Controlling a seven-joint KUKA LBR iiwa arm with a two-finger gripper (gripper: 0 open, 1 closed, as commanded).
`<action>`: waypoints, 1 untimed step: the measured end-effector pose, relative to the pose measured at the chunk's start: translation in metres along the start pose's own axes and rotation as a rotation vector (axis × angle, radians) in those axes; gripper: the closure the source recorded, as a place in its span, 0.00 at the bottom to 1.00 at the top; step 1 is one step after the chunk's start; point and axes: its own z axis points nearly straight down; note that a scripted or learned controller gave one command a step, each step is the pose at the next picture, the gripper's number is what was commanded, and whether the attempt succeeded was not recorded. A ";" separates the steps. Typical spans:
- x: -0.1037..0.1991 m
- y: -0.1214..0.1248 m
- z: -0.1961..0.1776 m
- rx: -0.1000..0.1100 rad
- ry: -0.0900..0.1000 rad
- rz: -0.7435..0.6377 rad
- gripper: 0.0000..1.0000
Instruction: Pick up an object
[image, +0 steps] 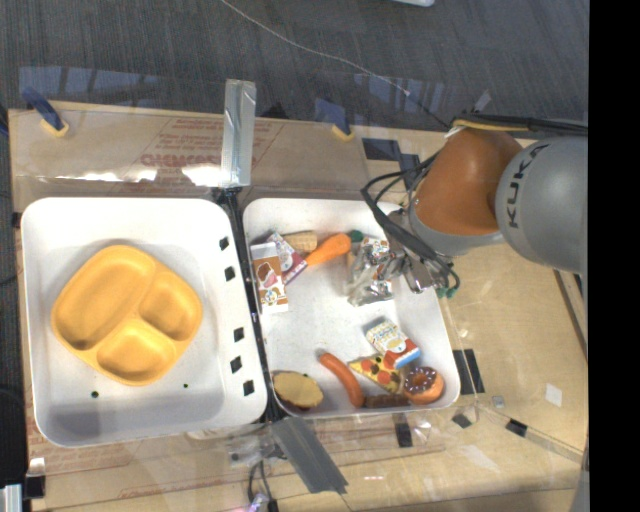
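Counter (520, 330): I see a light wooden surface under clear sheeting, carrying two white bins side by side.

Arm (555, 200): grey, reaching in from the right of my view, orange band (460, 185) above the wrist. The wrist bends down over the upper right corner of the right bin, with black cables looped around it.

Left bin (60, 400): holds one yellow sectioned tray (127, 313), lying flat near the middle.

Right bin (315, 320): holds the loose items listed below.

Claw (385, 268): down inside the right bin, at its upper right part. A crinkled silver packet (368, 283) sits right at its tip, touching or just under it. I cannot tell from this angle whether the claw is released or clenched, nor whether the packet is gripped.

Carrot (330, 248): orange, tilted, near the bin's top edge, just left of the claw.

Small carton (270, 275): brown and white, by the bin's left wall, with a pink-and-white wrapper (285, 250) just above it.

Sausage (342, 375): red, curved, in the lower part of the bin.

Round cookie (297, 390): brown, in the lower left corner.

Pizza slice (378, 372), doughnut (420, 383): together in the lower right corner, touching.

Small box (388, 338): white, blue and red, just above the pizza slice.
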 end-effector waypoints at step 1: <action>-0.031 0.067 -0.102 0.000 0.008 0.125 1.00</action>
